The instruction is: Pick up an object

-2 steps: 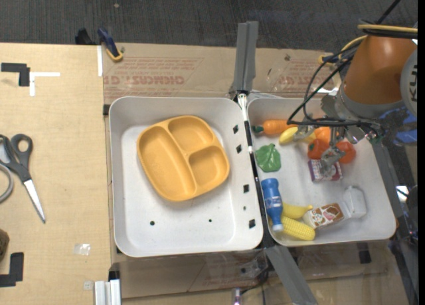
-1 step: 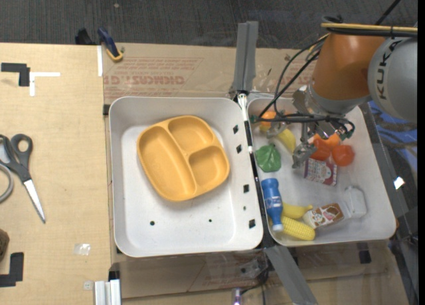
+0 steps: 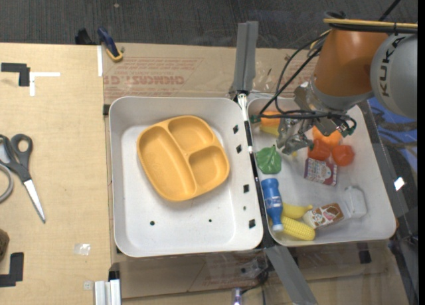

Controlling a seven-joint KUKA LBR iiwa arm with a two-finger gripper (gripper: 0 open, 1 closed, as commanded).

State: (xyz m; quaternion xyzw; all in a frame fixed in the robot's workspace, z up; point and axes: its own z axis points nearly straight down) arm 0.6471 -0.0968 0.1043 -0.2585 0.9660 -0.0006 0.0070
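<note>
The gripper [image 3: 294,139] is down in the upper part of the right bin [image 3: 378,230], hanging under the orange band of the arm [image 3: 345,58]. Honestly can't tell from this angle how it's set, the wrist and cables cover most of it, and nothing is visibly caught in it, so it shouldn't be counted as a grab yet.

Right around the tip it's crowded: a green leafy toy [image 3: 269,160] just below and to the left, some orange toy pieces [image 3: 332,149] on the other side, a small pink-and-white carton [image 3: 321,171] just beneath those. Any of them could be the pick, but the green one looks closest to the tip.

To do this step well, the arm should probably commit to one item and come straight down over its middle, not the gap between neighbours, or it'll just shove stuff around. The green toy sits near the bin wall, so a slip there is likely.

Further out: a blue bottle [image 3: 271,199], yellow corn [image 3: 297,228] and a snack packet [image 3: 325,215] toward the bin's near edge. The left bin [image 3: 172,237] holds a yellow divided plate [image 3: 183,157].
</note>
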